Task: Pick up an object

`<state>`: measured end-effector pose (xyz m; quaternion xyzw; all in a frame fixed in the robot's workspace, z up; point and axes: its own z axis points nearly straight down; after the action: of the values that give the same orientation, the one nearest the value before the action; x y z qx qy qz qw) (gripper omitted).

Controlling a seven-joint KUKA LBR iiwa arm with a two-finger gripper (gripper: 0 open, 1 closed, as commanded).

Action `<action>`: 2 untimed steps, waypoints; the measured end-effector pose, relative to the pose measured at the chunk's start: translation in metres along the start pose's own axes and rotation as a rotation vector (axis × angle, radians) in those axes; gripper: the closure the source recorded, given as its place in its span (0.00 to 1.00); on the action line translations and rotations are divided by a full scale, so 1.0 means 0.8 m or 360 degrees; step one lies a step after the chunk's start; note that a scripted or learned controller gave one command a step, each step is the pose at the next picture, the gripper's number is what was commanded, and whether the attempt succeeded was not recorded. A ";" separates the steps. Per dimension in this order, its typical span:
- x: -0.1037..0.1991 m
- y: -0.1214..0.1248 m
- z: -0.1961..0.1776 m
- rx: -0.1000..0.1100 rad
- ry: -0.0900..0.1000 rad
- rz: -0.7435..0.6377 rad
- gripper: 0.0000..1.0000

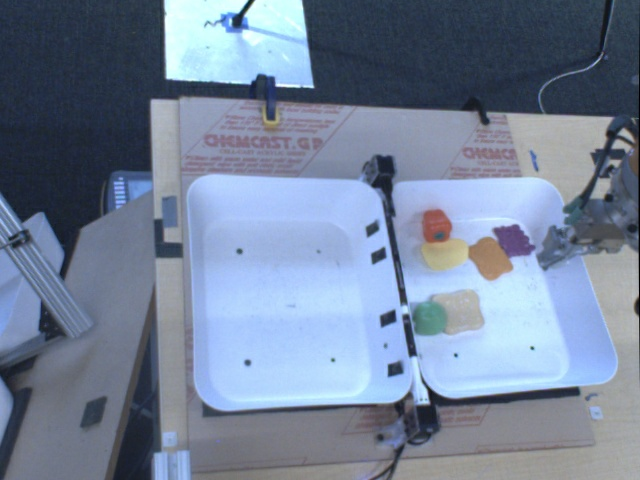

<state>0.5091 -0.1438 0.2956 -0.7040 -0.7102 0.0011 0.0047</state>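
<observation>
Purple toy lies nearest the end effector in the right bin; whether the end effector is wide or narrow, I cannot tell; it should probably centre over one toy, clear of the orange piece beside it

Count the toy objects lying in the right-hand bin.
6, all in the right bin: red piece near the divider, yellow piece below it, orange piece, purple piece, green piece, tan piece touching it.

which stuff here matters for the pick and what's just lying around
For the job:
gripper
purple piece
orange piece
yellow piece
red piece
green piece
tan piece
right bin

Lying about:
left bin
yellow clamp
metal plate
</observation>
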 end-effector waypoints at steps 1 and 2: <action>0.160 0.075 0.125 -0.0005 0.0002 -0.0013 1.00; 0.147 0.074 0.118 -0.0015 -0.0008 0.0010 0.00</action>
<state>0.5668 -0.0250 0.2016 -0.7063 -0.7079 -0.0003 -0.0003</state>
